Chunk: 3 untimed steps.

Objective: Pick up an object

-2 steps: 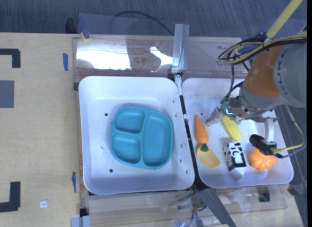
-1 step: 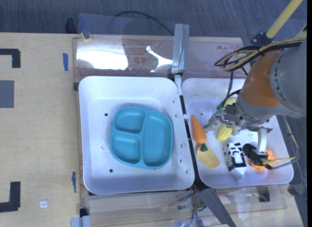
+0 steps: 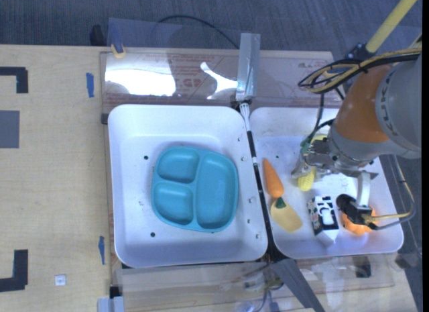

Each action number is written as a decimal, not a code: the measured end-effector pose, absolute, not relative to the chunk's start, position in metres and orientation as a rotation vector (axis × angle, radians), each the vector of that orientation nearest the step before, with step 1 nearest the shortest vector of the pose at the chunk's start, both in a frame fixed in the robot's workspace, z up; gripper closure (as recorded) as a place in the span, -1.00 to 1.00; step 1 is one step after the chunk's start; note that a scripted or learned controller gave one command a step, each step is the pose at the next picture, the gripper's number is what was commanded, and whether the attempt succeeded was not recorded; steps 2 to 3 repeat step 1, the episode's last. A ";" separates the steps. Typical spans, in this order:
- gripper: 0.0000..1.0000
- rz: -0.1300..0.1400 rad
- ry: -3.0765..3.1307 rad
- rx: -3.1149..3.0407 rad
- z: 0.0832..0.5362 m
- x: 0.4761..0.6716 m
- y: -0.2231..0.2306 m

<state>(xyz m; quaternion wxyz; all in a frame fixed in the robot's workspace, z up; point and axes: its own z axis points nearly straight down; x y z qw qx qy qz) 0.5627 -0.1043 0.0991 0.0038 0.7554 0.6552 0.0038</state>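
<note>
My gripper (image 3: 307,168) hangs low over the right bin (image 3: 389,240), near its middle. A small yellow object (image 3: 305,182) lies directly under its tip; I cannot make out whether it is touched or held. To the left, an orange carrot (image 3: 272,177) lies beside the bin's left wall. Below the carrot sits a pale yellow fruit-shaped piece (image 3: 287,217). A black-and-white small box (image 3: 324,214) rests toward the bin's front, and a small orange object (image 3: 355,226) sits to its right.
The left bin (image 3: 127,129) holds a blue divided plate (image 3: 196,187) in its middle. A raised divider (image 3: 253,163) separates the two bins. Yellow cables (image 3: 348,69) loop above the arm's wrist at the upper right.
</note>
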 end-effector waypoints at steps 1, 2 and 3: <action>1.00 0.012 2.140 2.294 0.189 0.604 -0.036; 1.00 0.012 2.140 2.294 0.189 0.604 -0.036; 1.00 0.012 2.140 2.294 0.189 0.604 -0.036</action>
